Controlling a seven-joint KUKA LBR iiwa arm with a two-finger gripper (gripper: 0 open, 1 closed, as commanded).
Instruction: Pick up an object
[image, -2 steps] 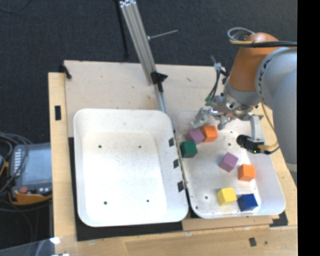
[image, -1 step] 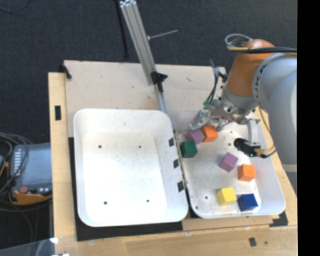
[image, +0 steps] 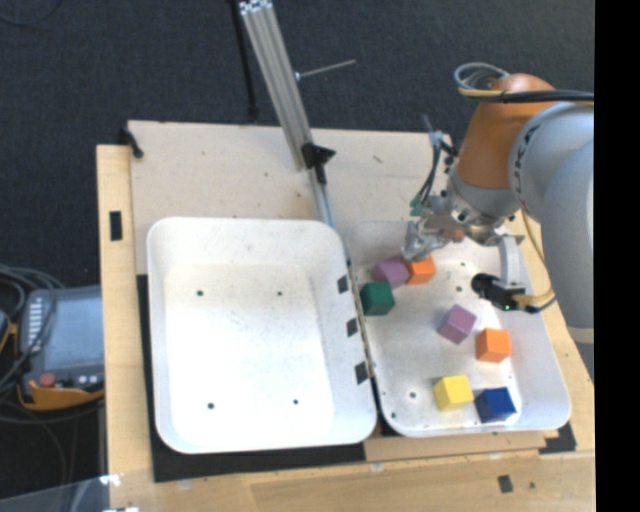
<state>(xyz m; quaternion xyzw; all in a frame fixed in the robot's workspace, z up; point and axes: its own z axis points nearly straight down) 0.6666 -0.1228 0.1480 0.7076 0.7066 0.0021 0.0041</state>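
I am looking at seven small blocks with flat sides and square corners, lying in the smooth white right bin (image: 535, 400). Two are purple (image: 391, 271) (image: 457, 323), two orange (image: 421, 269) (image: 492, 344), one green (image: 377, 297), one yellow (image: 452, 391), one blue (image: 495, 403). The gripper (image: 420, 243) is hanging over the far purple and orange blocks. I cannot tell how it is set.

The pincer (image: 418, 243) partly hides a small orange block (image: 423, 269).

No legible text or labels.
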